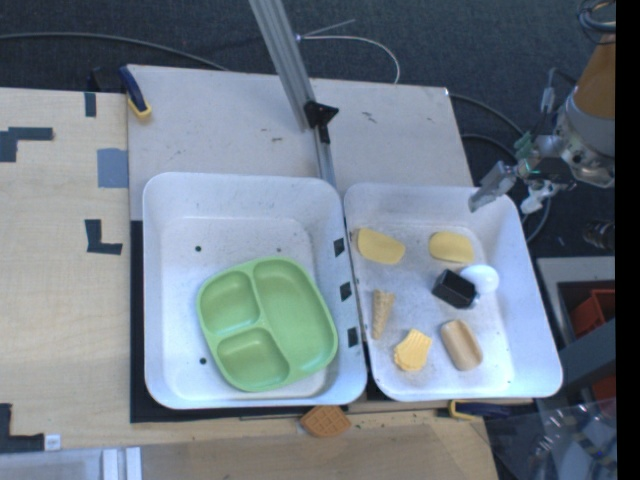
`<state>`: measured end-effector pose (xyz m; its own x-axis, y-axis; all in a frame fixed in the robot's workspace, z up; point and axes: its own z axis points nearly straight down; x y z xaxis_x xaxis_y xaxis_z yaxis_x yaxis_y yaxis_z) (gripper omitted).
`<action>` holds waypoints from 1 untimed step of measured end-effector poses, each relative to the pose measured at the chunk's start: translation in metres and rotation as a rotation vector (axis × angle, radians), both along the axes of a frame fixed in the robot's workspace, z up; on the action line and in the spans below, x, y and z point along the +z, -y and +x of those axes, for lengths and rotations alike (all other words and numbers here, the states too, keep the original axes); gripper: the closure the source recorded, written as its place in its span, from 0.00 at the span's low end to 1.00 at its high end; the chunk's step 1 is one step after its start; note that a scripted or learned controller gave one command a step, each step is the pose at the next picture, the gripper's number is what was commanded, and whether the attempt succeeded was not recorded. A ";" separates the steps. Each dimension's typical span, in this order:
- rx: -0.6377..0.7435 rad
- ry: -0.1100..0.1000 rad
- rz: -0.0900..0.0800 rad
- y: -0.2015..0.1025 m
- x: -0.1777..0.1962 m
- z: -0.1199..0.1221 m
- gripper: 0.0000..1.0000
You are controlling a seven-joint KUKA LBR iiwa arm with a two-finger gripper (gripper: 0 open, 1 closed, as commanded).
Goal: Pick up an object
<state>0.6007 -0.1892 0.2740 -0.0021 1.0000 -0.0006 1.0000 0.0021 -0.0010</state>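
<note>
at the right bin's (520, 268) upper right rim, open end effector (505, 190) above yellow piece (451, 247).

We see a pale bench (230, 118) carrying two shallow white bins side by side, the left bin (160, 298) and the right bin (520, 298), their rims touching. A waffle-patterned piece (325, 421) lies before them.

Glossy green plastic tray (266, 322) in a scuffed white plastic bin (160, 268); matt wood-grain bench (50, 318).
</note>
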 end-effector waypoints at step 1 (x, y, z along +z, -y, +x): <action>0.000 0.000 0.000 0.000 0.000 0.000 0.00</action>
